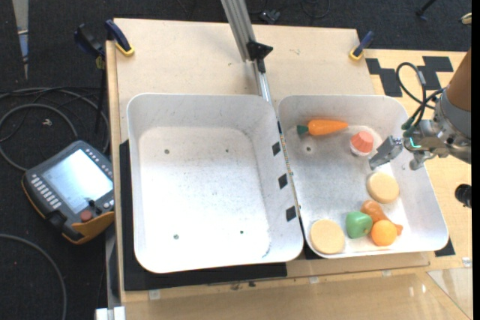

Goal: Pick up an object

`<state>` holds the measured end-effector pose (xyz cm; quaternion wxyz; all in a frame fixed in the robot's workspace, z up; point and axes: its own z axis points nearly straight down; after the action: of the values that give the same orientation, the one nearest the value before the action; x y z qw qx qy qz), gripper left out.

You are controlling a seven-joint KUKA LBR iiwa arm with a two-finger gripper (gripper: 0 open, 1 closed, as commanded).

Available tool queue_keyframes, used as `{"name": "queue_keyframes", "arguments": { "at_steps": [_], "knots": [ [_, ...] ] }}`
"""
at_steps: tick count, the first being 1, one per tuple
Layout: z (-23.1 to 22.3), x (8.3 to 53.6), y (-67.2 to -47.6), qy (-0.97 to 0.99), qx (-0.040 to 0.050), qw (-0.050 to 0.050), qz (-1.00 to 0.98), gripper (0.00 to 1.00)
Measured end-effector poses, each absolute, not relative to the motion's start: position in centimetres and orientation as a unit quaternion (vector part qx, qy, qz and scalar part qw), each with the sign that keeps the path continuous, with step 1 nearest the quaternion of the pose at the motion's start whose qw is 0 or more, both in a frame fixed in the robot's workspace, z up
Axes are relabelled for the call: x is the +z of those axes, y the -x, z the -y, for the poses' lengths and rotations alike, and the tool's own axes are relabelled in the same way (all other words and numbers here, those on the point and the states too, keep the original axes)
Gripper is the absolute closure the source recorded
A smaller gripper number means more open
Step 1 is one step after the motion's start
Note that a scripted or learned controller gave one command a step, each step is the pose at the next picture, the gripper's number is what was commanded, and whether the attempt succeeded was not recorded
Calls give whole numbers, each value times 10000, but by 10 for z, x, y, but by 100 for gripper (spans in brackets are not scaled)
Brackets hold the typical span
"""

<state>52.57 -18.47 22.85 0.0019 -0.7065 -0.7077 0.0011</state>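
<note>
- We see the gripper (399, 152) reaching in from the right, over the upper right part of the right bin (330, 168); its metal fingers (386, 151) stand apart with nothing between them.
- Just left of the fingers lies a small pink cup-shaped piece (362, 142), very near them, though we cannot tell if they touch.
- A toy carrot (325, 127) lies on its side near the bin's far wall, green end pointing left, apart from the pink piece.
- Below the gripper sits a pale round disc (383, 187); a second, larger pale disc (328, 236) lies at the near edge.
- A green pepper-like piece (358, 223) sits between the larger disc and an orange ball (384, 233); another orange item (373, 209) lies just behind them, touching or nearly so.
- The left bin (202, 180) sits beside the right one, their rims meeting in the middle.
- On the wooden tabletop (187, 56) a slanted metal pole (232, 4) rises behind the bins, and yellow-tipped clamps (120, 39) grip the far corners.
- A handheld control pendant (71, 191) lies on the floor to the left, among cables.
</note>
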Motion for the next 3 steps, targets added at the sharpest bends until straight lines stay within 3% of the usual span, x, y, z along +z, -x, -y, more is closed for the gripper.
{"name": "queue_keyframes", "arguments": {
  "at_steps": [1, 3],
  "knots": [
    [185, 231, -527, 7069, 0, 1, 7074, 0],
    [176, 140, -532, 7072, 12, 20, 7070, 0]
  ]
}}
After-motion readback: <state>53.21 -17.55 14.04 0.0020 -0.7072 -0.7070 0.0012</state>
